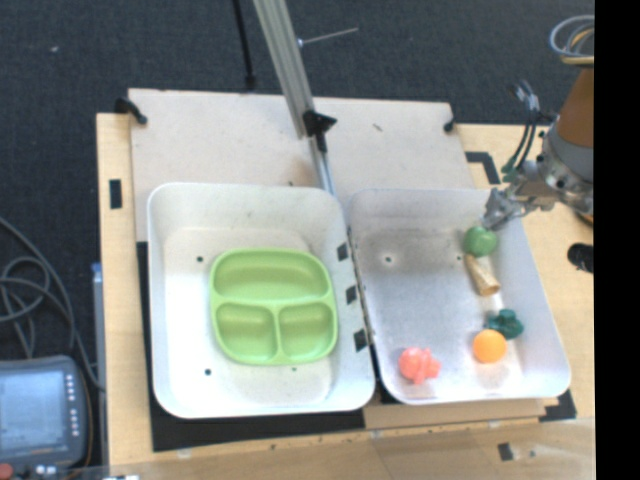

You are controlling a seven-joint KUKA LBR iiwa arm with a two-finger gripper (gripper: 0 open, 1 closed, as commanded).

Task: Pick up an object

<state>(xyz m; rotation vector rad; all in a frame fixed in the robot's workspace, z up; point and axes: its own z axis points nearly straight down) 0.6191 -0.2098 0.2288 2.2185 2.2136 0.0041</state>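
The right bin (420,268) holds several small objects. A green ball (481,240) lies near its far right wall, with a tan block (484,275) just in front of it. Further forward are a dark green piece (507,323), an orange ball (489,346) and a pink-red lumpy toy (419,365). My gripper (500,210) hangs over the bin's upper right corner, just above and to the right of the green ball. I see nothing held in it.
The left bin (180,268) carries a light green divided plate (272,304). A metal post (290,68) rises behind the seam between the bins. Cables run along the arm at the right edge.
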